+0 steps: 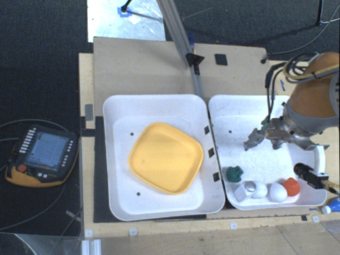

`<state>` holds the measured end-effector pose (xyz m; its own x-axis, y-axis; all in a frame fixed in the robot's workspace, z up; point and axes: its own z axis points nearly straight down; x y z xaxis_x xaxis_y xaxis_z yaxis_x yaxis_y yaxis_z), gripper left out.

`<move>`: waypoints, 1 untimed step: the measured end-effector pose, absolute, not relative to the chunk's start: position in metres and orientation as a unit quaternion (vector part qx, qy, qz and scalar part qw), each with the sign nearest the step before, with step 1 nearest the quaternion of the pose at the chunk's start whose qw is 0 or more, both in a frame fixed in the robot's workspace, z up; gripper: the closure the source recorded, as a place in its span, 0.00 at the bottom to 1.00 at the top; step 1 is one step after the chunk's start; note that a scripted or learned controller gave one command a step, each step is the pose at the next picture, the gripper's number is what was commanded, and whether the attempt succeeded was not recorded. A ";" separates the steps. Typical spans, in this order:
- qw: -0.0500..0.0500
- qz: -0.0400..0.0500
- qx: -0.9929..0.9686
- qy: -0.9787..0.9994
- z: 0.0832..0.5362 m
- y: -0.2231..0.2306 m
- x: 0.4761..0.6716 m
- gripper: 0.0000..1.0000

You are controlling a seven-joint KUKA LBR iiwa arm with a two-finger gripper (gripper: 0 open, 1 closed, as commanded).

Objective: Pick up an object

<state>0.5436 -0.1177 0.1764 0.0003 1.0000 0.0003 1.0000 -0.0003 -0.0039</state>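
Note:
My gripper [264,141] hangs over the middle of the right bin [234,110], its two fingers spread open with nothing between them. Along that bin's near edge lie a dark green object [234,172], a small grey piece [246,189], a small white ball [260,190], a larger white ball [278,192] and an orange-red object [290,185]. The green object sits a little to the near left of the gripper, apart from it. A yellow square plate [166,157] lies in the left bin [117,116].
The orange-banded arm [314,97] reaches in over the right bin's far right side. A handheld control pendant [40,155] lies on the floor left of the bench. A slanted metal pole [178,25] rises behind the bins.

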 end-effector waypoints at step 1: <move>0.002 0.001 -0.707 -0.707 0.116 -0.111 0.543 0.00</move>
